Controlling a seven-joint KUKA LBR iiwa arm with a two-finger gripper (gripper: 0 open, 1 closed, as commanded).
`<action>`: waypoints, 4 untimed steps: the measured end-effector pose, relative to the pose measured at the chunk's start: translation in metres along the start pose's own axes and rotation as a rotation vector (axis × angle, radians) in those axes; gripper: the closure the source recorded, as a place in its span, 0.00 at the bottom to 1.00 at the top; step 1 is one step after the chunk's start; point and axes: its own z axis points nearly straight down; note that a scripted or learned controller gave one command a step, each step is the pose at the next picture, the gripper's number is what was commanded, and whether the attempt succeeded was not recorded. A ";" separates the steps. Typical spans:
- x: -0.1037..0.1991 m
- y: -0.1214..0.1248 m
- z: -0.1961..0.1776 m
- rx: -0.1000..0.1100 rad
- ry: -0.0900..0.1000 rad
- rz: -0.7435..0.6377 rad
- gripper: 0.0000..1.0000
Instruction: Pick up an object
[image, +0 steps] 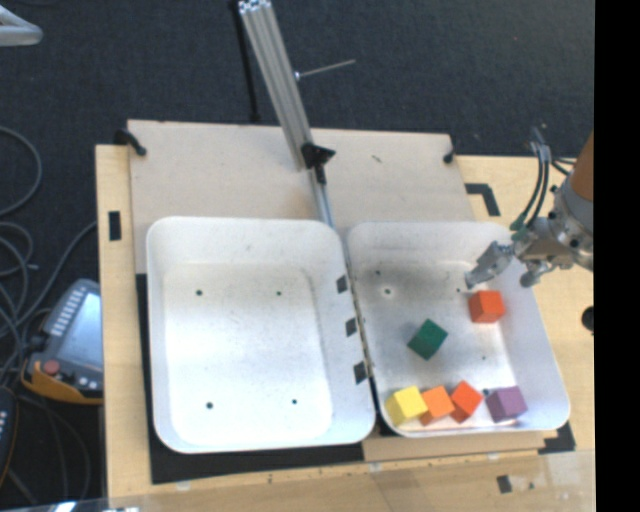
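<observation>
Orange cube (486, 306) sits in the right bin (530, 330) just below the tool (508, 262), untouched. Tool's fingers look spread with nothing between them, so the pick isn't done yet.

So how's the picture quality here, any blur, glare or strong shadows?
In the camera view the lighting is even and soft; the gripper looks slightly blurred, the orange cube and green cube cast faint shadows, and the right bin floor shows a grey smudge, no glare.
</observation>
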 end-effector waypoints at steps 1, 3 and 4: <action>0.001 0.005 0.142 -0.011 -0.004 -0.001 0.00; 0.066 -0.042 0.174 0.000 -0.001 0.001 0.00; 0.081 -0.070 0.165 -0.009 -0.004 0.001 0.00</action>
